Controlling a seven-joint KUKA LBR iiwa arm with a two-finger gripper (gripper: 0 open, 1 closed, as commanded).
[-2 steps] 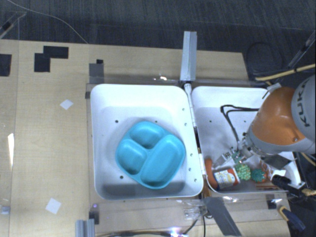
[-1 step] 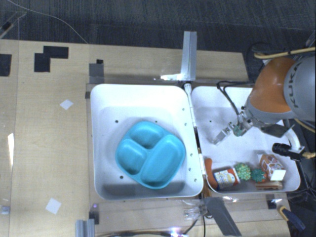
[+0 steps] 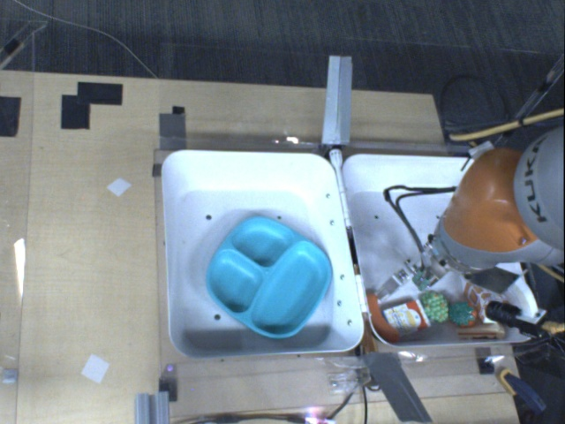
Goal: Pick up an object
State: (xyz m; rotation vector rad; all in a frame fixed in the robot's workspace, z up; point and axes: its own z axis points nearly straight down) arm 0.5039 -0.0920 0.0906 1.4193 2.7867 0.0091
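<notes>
The arm's pincer (image 3: 415, 276), its state impossible to tell, hangs over small packets (image 3: 408, 314) clustered at six o'clock in the right bin (image 3: 371, 184); a clean grasp likely needs one isolated target.

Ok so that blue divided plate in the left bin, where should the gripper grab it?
Probably the blue divided plate's raised outer rim, coming straight down from above. It lies flat and open side up in the left bin, too wide to span, with free space around it.

blue sectioned dish (image 3: 269, 275) in the left bin (image 3: 190, 184), apparently upright.
</notes>
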